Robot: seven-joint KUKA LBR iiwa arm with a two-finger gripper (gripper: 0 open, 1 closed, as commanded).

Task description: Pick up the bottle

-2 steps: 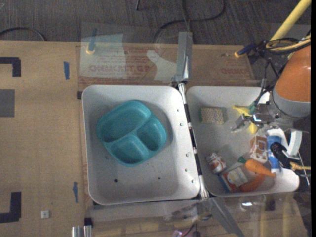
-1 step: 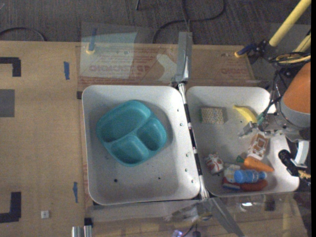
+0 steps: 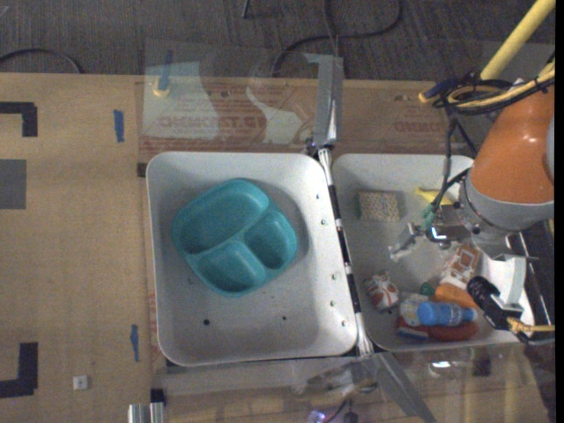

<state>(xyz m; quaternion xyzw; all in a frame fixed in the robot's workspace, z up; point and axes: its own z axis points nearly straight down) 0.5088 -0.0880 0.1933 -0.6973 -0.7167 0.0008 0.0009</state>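
The bottle (image 3: 438, 313) lies on its side near the front edge of the right bin (image 3: 370, 179), its long axis running left-right, blue body toward the right and pale end toward the left. The gripper (image 3: 412, 239) hovers above it, apart; whether it is wide or narrow cannot be told.

From my remote station, I see a tan cardboard-covered bench (image 3: 70, 263) under dim light, marked with black tape corners (image 3: 21, 118) and short strips of blue tape (image 3: 118, 125). A grey carpeted floor (image 3: 132, 16) runs along the top, crossed by loose black cables (image 3: 361, 7). A clear plastic sheet (image 3: 229, 104) lies on the cardboard near the back edge, catching glare. A yellow pole (image 3: 524, 26) slants in at the upper right corner.
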